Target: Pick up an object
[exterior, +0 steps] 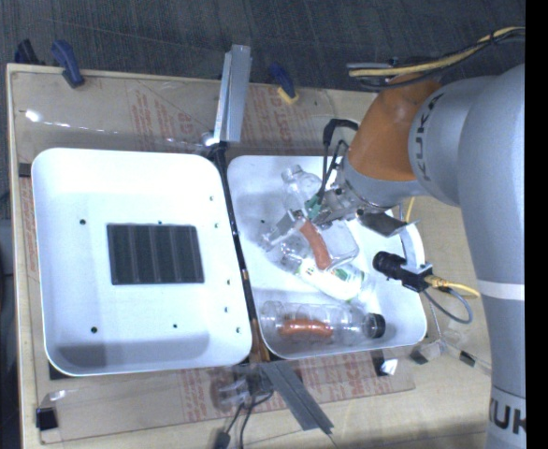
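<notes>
The jaws sit in clutter [297,223] just beyond the bottle [321,325]; their state cannot be told. Slick, overlapping pieces may slip or snag.

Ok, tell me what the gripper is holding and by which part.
Cannot be told. The gripper is down among the clear items in the right bin, beside an orange piece, but no hold is visible.

My arm [461,148] reaches in from the right, orange band bent downward, gripper [325,209] lowered, apparently pointing straight down.
</notes>
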You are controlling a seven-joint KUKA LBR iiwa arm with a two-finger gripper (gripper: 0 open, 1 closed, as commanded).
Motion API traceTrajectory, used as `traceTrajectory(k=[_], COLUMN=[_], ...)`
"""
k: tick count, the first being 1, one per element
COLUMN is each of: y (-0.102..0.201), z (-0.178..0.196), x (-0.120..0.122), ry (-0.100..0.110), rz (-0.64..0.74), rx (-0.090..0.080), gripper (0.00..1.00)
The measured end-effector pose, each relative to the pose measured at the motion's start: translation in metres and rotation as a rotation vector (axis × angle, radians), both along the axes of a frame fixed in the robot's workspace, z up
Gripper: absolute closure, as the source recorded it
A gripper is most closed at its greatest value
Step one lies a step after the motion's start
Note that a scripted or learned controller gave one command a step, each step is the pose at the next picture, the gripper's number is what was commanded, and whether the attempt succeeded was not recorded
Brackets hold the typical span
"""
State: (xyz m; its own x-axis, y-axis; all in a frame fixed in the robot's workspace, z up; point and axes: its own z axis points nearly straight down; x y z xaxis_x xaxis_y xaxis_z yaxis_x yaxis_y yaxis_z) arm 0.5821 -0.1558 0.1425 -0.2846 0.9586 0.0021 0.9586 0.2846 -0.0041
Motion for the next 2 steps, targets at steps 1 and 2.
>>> traceTrajectory(k=[1,2], y=[-0.038,-0.0373], z=[-0.0386,-0.0295], x=[0.0054,0.0053], ry=[-0.003,0.0], rz=[-0.19,-0.186], rx=[0.0,0.001], gripper=[0.0,1.0])
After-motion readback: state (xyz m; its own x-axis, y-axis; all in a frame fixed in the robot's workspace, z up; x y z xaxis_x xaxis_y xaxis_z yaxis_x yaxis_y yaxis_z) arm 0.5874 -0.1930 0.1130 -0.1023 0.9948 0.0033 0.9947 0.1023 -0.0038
